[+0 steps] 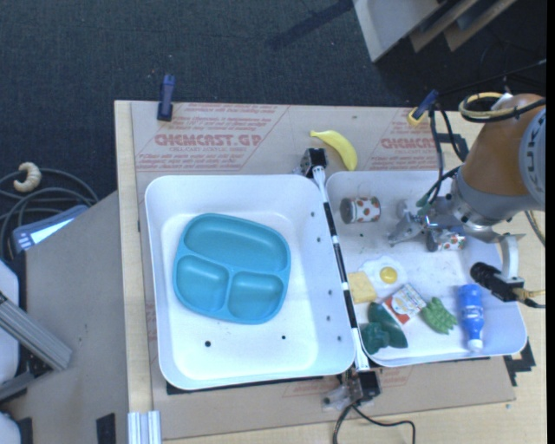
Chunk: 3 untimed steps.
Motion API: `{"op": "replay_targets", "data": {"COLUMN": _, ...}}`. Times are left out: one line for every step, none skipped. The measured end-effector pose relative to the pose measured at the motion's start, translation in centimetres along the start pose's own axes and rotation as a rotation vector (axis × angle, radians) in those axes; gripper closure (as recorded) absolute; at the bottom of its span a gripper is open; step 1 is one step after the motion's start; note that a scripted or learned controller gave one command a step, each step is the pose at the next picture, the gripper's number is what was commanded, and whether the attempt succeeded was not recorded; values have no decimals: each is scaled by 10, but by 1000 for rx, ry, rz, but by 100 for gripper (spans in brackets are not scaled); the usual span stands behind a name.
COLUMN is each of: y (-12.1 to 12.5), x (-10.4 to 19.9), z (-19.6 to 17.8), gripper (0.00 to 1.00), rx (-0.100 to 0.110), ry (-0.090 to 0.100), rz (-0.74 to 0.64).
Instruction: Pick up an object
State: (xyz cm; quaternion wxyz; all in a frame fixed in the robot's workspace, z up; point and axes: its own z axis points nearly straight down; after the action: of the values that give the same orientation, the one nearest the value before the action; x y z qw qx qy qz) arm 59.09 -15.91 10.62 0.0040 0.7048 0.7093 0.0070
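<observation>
Blue bottle with white cap lies in right bin.

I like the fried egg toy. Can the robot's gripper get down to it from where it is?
Probably yes. The gripper hangs in the right bin, just above the fried egg. Nothing covers the egg, though the cheese slice lies close beside it.

Dark blue-grey carpet all round. Brown board bench top printed with red lettering, blue clamps on its far edge. Coiled grey cables on floor at left, aluminium extrusion lower left. Pale furniture corner top right. Even, flat lighting.
</observation>
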Motion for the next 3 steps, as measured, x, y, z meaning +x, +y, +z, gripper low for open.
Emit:
{"op": "replay_targets", "data": {"y": 76, "x": -28, "z": 21, "gripper": 0, "rx": 12, "ry": -6, "rz": 6}}
{"op": "replay_targets", "data": {"y": 20, "x": 14, "z": 22, "gripper": 0, "rx": 16, "ry": -4, "rz": 6}}
{"op": "replay_targets", "data": {"y": 53, "x": 55, "z": 25, "gripper": 0, "rx": 29, "ry": -1, "rz": 5}}
